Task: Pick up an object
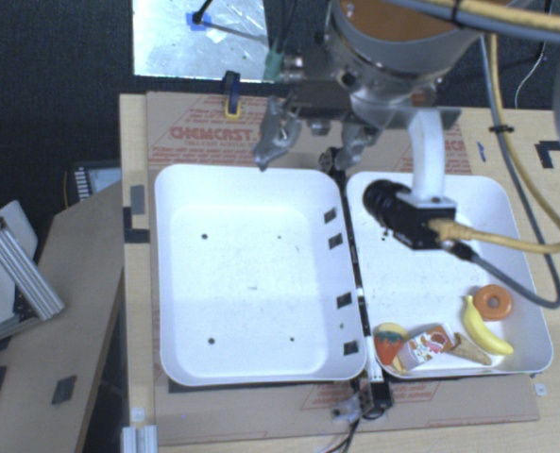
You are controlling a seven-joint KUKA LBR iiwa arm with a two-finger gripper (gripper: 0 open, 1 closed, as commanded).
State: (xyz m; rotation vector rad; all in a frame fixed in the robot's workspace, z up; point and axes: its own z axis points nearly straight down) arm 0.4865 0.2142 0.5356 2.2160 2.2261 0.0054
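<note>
My wrist carries an orange band (402, 8) above grey metal. Both shallow plastic bins are white: the left bin (251, 272) is dotted with small dark specks, and the right bin (506, 215) holds, at five o'clock, a curved yellow banana (484, 331), an orange ring-shaped doughnut (493, 301), a red-and-white packet (425, 345) and a red-orange round fruit (389, 341). The tan cardboard sheet (204, 125) bears red lettering.

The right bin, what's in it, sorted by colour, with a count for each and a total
In the right bin, near its front edge:
Yellow: 1, a banana
Orange: 1, a round ring-shaped piece
Red and orange: 1, a rounded piece
White and red: 1, a small packet
Tan: 1, a small wedge
Total: 5
</note>
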